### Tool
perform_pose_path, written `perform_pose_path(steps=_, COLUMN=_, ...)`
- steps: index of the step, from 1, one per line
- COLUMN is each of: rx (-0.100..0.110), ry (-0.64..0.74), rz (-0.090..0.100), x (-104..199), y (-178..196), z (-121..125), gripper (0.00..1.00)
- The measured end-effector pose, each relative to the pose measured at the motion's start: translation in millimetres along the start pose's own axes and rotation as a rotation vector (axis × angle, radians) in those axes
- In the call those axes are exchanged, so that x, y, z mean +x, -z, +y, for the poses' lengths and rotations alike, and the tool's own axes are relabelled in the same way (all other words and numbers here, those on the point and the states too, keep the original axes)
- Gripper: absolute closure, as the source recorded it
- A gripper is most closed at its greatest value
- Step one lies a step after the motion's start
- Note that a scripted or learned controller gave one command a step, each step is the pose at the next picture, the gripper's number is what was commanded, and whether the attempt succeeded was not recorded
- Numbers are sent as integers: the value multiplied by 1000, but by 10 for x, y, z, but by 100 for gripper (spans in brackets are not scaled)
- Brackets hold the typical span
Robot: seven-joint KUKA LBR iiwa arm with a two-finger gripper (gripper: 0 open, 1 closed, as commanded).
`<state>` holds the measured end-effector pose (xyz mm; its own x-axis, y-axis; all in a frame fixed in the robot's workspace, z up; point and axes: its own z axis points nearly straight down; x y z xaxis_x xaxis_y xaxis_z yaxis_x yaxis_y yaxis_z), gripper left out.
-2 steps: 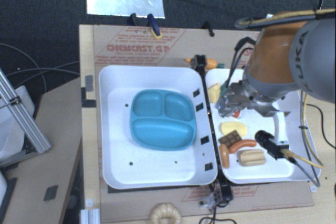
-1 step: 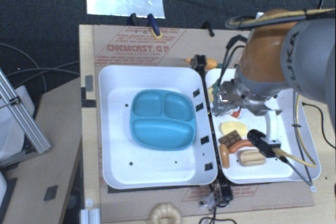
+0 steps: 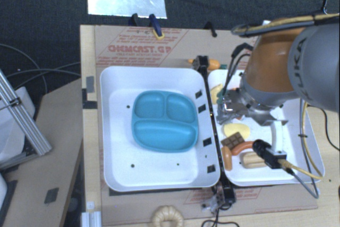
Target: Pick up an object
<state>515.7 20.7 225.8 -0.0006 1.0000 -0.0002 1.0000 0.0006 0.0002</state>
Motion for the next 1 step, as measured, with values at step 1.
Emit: perform_pose_path(steps=1, rx=-1, ry=3, rz=0, x=24, y=-104, z=139, gripper=100)
